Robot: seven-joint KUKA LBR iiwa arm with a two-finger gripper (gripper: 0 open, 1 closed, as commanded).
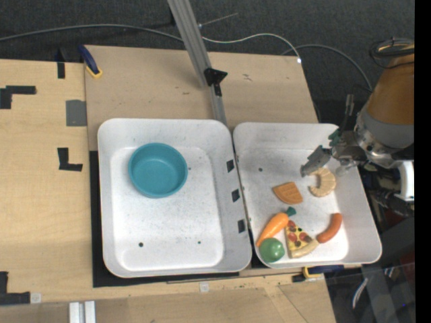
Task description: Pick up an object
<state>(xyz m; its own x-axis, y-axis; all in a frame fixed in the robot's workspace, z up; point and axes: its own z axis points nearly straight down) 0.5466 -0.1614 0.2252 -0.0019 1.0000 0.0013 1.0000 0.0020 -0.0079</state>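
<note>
Gripper (322,167) hovers over your right bin (269,136), touching the bagel (323,183). You cannot tell its grasp state.

Count, per kind:

- White bins: 2, side by side. Left bin (114,247) at centre-left of frame, right bin (269,140) at centre-right.
- Blue bowls: 1 (158,170), upper left part of the left bin.
- Toy food pieces: 6, all in the lower half of the right bin:
  - 1 tan ring-shaped biscuit (322,182)
  - 1 orange wedge, type unclear (288,193)
  - 1 carrot (273,225)
  - 1 green round piece (271,249)
  - 1 pizza slice (299,240)
  - 1 sausage (329,228)
- Arms: 1, at right edge of frame, with 1 gripper (322,161).
</note>
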